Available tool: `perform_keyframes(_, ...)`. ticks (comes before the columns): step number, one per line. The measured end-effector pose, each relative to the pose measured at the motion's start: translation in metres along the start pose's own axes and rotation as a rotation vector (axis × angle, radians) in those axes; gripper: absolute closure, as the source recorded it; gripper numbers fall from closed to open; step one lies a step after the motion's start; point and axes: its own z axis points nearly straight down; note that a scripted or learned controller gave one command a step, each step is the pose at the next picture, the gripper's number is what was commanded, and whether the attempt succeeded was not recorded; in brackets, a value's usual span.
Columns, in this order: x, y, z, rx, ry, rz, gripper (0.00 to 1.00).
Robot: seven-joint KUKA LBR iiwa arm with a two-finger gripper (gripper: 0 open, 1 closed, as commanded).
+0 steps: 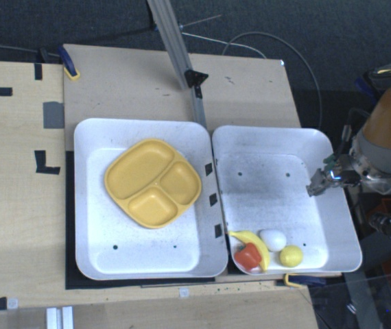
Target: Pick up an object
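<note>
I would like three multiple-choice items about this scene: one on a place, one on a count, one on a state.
1. Where does the yellow three-compartment plastic plate lie?
A. left white bin
B. right white bin
C. bare bench

2. How many small things sit in the right bin's near corner?
A. two
B. four
C. six

3. Where is the gripper?
A. over the plate
B. at the right bin's right rim
C. on the small things

Key: 1 A, the plate rests in the left white bin. 2 B, a yellow banana, red piece, white ball and yellow ball. 3 B, it hangs by the right white bin rim.
</note>
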Motion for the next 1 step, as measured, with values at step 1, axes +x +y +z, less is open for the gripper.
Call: perform_keyframes(1,0.0606,0.0136,0.0043,0.005,0.004,-0.006,1.00)
